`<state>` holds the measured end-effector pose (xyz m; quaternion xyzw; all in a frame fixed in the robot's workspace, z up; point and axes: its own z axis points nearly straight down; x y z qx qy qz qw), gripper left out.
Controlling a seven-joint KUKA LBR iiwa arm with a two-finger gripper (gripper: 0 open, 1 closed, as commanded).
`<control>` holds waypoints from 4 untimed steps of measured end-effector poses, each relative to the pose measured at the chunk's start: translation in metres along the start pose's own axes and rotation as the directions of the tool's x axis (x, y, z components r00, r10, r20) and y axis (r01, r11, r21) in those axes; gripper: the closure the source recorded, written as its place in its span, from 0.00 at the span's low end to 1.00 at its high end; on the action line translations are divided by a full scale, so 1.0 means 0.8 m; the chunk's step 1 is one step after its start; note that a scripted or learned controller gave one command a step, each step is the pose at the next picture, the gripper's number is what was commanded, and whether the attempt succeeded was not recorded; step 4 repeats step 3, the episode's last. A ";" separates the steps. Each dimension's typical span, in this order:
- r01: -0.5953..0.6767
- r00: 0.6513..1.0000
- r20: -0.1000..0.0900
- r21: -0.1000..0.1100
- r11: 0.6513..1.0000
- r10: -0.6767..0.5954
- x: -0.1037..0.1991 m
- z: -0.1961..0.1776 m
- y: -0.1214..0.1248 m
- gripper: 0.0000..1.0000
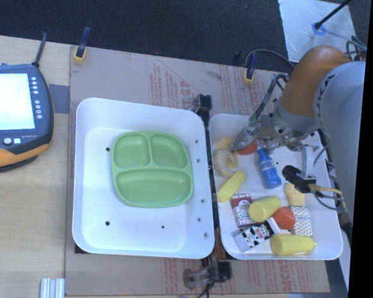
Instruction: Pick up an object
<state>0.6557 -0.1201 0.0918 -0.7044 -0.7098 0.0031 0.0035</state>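
Observation:
The right bin (332, 222) holds several small things. Among them are a blue bottle (268, 169), a yellow corn cob (230, 185), a beige pastry (224, 160), a yellow lemon (264, 208), a red tomato (286, 217) and a yellow block (292, 245). My gripper (246, 139) hangs low over the bin's far left part, just left of the blue bottle's top. A small red thing (248, 147) lies right under it; whether it is gripped is hidden.
The left bin (91, 221) carries a green divided plate (151, 169). A red-and-white box (240, 210) and a black-and-white patterned pack (255, 235) lie at the right bin's near side. A teach pendant (10, 117) rests on the bench far left.

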 end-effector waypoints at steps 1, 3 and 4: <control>0.000 1.000 -0.001 0.002 1.000 0.000 0.013 0.000 0.000 0.00; 0.000 1.000 -0.001 0.005 1.000 0.000 0.034 -0.013 0.000 1.00; 0.000 1.000 -0.001 0.005 1.000 0.000 0.034 -0.013 0.000 1.00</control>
